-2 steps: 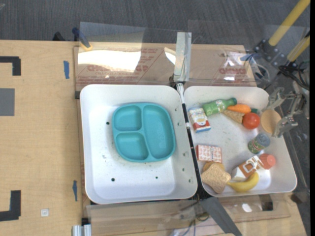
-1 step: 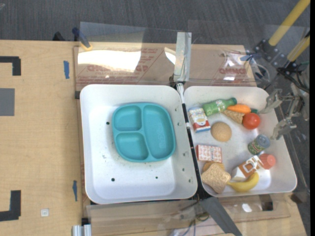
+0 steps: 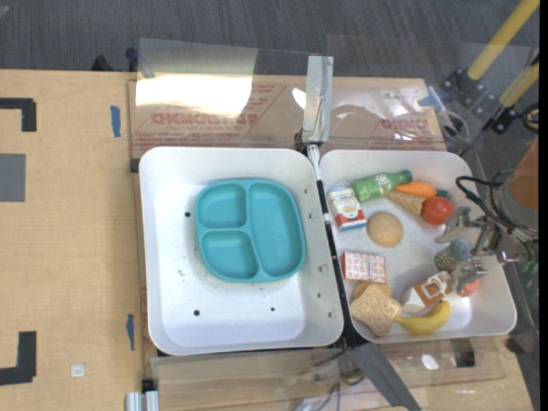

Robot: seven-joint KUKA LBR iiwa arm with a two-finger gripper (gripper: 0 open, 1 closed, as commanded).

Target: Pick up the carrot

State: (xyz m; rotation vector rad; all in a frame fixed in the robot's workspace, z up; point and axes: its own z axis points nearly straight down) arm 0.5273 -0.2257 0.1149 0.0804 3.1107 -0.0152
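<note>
arm enters from the right edge, wrist low over the right bin (image 3: 501,315). gripper (image 3: 462,259) hangs above the bin's right side, near the tomato (image 3: 437,210); claw state: cannot tell. left bin (image 3: 163,229) holds a teal divided plate (image 3: 251,229). right bin holds a green bottle (image 3: 381,184), small carton (image 3: 345,207), bread roll (image 3: 385,229), cracker packet (image 3: 364,267), toast slice (image 3: 375,307), banana (image 3: 425,319). carrot (image 3: 416,190) lies near the bin's back wall, between bottle and tomato, long axis roughly left-right, tilted slightly.
</note>
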